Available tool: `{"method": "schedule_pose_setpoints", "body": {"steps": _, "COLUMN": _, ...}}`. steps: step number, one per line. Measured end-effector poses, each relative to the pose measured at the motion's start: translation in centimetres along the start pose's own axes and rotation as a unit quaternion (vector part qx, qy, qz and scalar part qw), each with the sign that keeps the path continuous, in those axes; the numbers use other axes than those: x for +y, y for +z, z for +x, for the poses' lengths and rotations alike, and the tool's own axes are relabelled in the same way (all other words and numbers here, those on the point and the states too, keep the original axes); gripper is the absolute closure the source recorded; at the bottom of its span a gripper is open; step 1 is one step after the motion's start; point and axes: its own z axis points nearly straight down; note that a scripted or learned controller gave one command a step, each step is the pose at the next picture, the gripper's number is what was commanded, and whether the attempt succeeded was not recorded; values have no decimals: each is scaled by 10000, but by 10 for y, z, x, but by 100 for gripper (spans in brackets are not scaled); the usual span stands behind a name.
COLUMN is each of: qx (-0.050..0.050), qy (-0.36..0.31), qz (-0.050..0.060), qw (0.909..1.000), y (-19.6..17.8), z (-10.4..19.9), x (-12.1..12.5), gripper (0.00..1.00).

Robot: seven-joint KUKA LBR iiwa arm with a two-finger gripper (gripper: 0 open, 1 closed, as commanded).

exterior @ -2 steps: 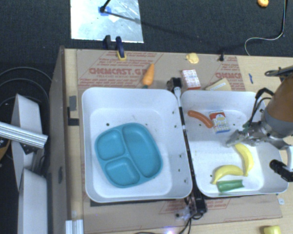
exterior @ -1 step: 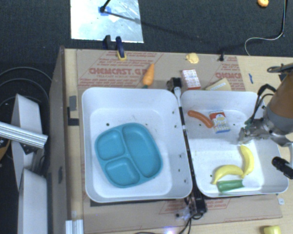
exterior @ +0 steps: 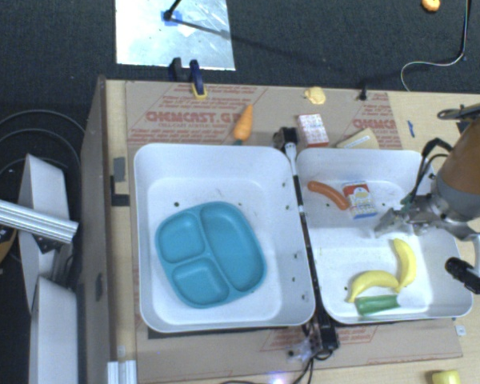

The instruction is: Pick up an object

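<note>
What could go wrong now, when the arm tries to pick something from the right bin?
1. The end effector hangs between the small box and the banana, over bare bin floor; closing there may catch nothing.
2. The second banana touches the green piece, so a grasp may drag both.
3. These lie near the right bin front wall, which leaves little room.

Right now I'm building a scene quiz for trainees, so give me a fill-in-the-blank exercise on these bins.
The blue divided plate lies in the ____ bin.
The green object touches the ____.
The sausage lies in the ____ bin.
The carrot lies on the ____, outside both bins.

Missing: left; banana; right; cardboard
</note>
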Motion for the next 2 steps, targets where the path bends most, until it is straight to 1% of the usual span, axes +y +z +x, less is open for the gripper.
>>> {"method": "schedule_pose_setpoints", "body": {"steps": 1, "qx": 10, "qy": 15, "qz": 32, "qw": 10000, "y": 11, "z": 1, "x": -39, "gripper": 0}}
{"method": "schedule_pose_setpoints", "body": {"steps": 2, "qx": 2, "qy": 1, "qz": 1, "qw": 10000, "y": 0, "z": 1, "x": -36, "gripper": 100}}
